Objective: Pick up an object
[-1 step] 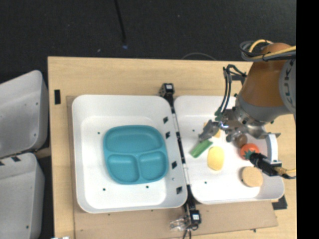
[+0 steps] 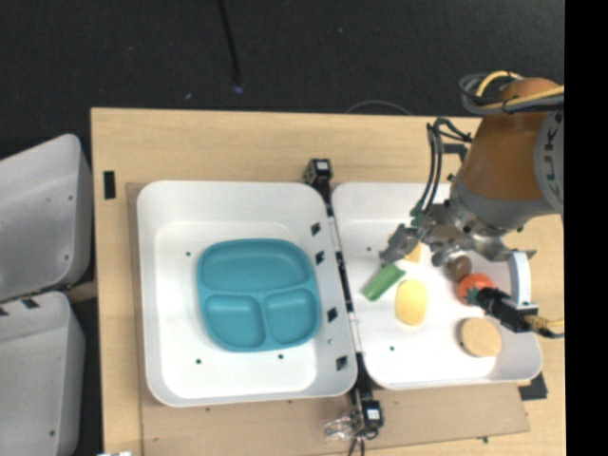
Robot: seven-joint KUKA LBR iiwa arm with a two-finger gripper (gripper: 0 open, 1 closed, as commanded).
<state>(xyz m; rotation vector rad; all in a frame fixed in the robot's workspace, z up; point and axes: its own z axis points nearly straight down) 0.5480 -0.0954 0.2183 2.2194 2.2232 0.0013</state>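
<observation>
The green object (image 2: 384,280) is not lifted yet; it lies in the right bin (image 2: 380,364), so the pick remains to be done. The gripper (image 2: 403,246) hangs just at its 1 o'clock, and I cannot tell its state. The arm (image 2: 508,164) comes from 2 o'clock. A yellow piece (image 2: 410,302) lies at the green object's 4 o'clock.

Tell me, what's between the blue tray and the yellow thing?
In the camera view, the bins' touching rims and a green object lie between the blue tray and yellow object.
</observation>
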